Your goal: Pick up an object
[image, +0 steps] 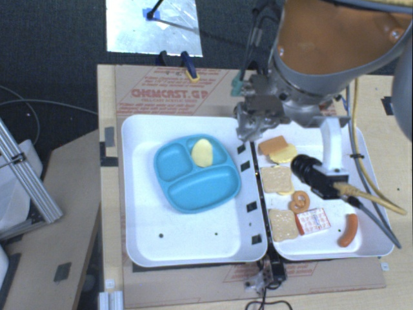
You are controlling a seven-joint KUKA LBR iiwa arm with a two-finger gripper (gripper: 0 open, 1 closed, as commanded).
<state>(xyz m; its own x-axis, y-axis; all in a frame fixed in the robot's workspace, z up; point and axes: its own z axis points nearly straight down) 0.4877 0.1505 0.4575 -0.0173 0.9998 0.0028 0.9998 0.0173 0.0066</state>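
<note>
- The end effector (250, 129) hangs over the far end of the divider between the two bins. From this angle I honestly can't tell if it's released or clenched, and I don't see anything held in it.
- The closest grab is the orange and yellow slices (278, 149), just beside it at about 4 o'clock, in the far-left corner of the right bin (322, 252). The pair lies flat and overlapping, with its long axis roughly 9-to-3. I'd say the next move is a short hop toward 4 o'clock and then down.
- A bit further along at 5 o'clock is the bread slice (277, 179), flat and close to the divider wall. That could crowd a grasp.
- At about 8 o'clock the yellow lump (202, 152) sits in the far-right compartment of the blue plate (193, 192), over in the left bin (187, 237). It's rounded, so it might roll.
- Past the bread, still around 5 o'clock, is the pretzel (299, 202). After it come the cracker (282, 223) and the red packet (313, 221), side by side.
- The farthest one out is the sausage (348, 230), near the right bin's near-right corner, with its long axis about 1-to-7.
</note>
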